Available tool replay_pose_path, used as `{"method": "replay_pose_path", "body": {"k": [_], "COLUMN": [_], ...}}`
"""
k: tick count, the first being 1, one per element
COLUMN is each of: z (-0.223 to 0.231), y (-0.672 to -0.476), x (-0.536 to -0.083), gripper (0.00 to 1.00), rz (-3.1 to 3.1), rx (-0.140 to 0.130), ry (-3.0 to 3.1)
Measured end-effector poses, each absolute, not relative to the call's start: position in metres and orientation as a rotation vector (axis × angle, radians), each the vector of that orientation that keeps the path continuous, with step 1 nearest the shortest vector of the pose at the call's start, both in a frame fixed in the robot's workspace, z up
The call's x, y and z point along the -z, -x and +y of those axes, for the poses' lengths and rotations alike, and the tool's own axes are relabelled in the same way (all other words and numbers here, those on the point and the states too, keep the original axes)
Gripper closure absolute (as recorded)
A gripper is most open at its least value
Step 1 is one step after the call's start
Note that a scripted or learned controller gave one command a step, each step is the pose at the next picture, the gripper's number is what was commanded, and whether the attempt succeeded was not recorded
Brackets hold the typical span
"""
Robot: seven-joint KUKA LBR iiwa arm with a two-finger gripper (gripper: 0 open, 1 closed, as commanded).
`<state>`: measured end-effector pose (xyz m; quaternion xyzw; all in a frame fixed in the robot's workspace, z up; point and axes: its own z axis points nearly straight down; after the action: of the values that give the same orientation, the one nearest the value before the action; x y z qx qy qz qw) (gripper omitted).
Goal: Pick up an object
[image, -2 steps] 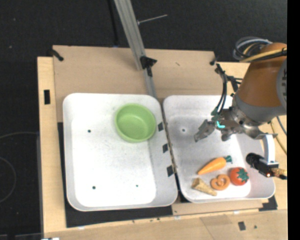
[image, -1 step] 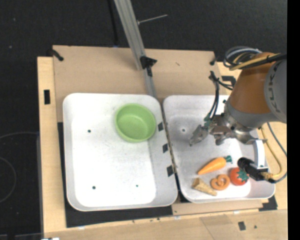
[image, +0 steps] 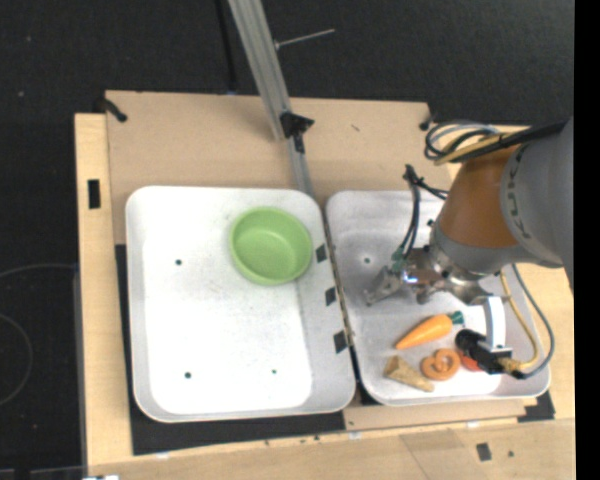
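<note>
In the right bin (image: pixel 370 223), an orange carrot (image: pixel 424 331) lies near the front. A small orange ring-shaped toy (image: pixel 441 365) and a tan piece (image: pixel 406 372) lie just in front of it. A bit of red (image: pixel 469 361) shows beside the ring. My gripper (image: pixel 390 284) hangs low over the middle of the right bin. It is up and to the left of the carrot and apart from it. Nothing shows between its fingers. The grey arm with its orange band (image: pixel 475 213) reaches in from the right.
A green bowl (image: pixel 271 246) sits upright at the back right of the left bin (image: pixel 180 368). A metal pole (image: pixel 265 63) slants up from the bench behind the divider between the bins. Brown board surrounds both bins.
</note>
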<state>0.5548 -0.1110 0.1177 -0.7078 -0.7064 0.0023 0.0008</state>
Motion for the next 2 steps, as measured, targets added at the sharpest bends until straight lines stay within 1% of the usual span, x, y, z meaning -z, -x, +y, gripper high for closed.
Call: {"method": "replay_pose_path", "body": {"k": [1,2], "z": [-0.113,-0.113], "y": [-0.554,-0.556], "x": [-0.100,-0.112], "gripper": [0.00,1.00], "rz": [-2.219,-2.216], "rx": [-0.005,0.003], "ry": [2.224,2.230]}}
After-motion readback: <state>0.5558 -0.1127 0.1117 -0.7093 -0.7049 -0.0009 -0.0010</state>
